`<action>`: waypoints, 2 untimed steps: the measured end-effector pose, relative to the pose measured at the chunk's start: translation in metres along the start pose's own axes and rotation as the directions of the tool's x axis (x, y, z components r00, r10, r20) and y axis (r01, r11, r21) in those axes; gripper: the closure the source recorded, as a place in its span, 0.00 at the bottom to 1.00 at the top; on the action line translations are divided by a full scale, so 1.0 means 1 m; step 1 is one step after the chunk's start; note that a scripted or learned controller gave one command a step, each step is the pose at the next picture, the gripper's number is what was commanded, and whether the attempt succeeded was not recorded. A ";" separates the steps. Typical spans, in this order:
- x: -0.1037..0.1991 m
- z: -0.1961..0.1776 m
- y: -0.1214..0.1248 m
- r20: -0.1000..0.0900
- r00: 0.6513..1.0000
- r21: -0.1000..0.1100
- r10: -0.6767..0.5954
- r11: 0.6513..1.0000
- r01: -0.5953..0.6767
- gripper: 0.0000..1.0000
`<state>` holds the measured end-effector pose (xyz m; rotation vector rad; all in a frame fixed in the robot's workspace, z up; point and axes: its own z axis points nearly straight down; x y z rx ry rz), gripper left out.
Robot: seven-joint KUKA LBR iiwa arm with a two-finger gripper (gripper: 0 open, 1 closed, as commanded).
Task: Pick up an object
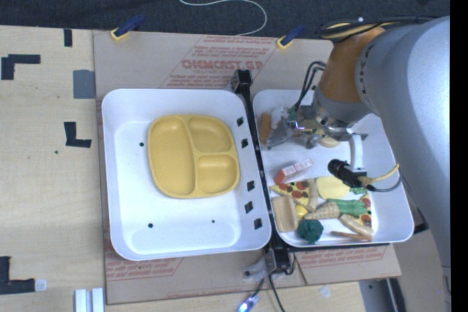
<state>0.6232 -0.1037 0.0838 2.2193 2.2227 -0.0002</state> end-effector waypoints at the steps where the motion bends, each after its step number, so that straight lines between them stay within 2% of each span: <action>1: -0.009 0.004 0.037 -0.009 1.000 0.044 0.006 0.999 -0.006 0.00; 2: 0.006 -0.013 0.039 -0.001 1.000 0.028 0.005 1.000 -0.005 0.00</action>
